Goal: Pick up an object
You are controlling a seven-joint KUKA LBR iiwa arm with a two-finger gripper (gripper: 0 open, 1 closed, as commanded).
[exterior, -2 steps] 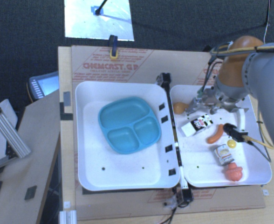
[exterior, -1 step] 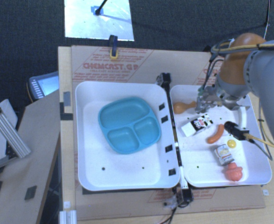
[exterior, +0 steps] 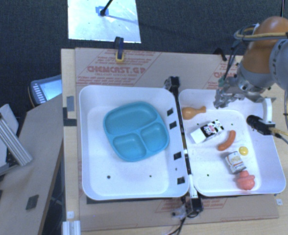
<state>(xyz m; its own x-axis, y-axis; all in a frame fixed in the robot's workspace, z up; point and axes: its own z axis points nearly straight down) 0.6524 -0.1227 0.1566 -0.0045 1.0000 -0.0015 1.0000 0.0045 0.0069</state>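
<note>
Hand (exterior: pixel 221 102): above right bin (exterior: pixel 271 155) far edge, grip state cannot be determined | Objects: drumstick (exterior: pixel 193 112), cow-print box (exterior: pixel 207 130), sausage (exterior: pixel 227 140), can (exterior: pixel 235 162) in right bin | Blue tray (exterior: pixel 135 130): left bin (exterior: pixel 92 146)

A single fixed camera looks down at a slant from above the near edge of the counter (exterior: pixel 134 62), far enough back to take in both white bins: the left bin (exterior: pixel 92 180) and the right bin (exterior: pixel 269 180) lie side by side across the middle. The arm (exterior: pixel 274 48) enters from the view's right, and dark floor shows beyond the counter's far edge.
</note>
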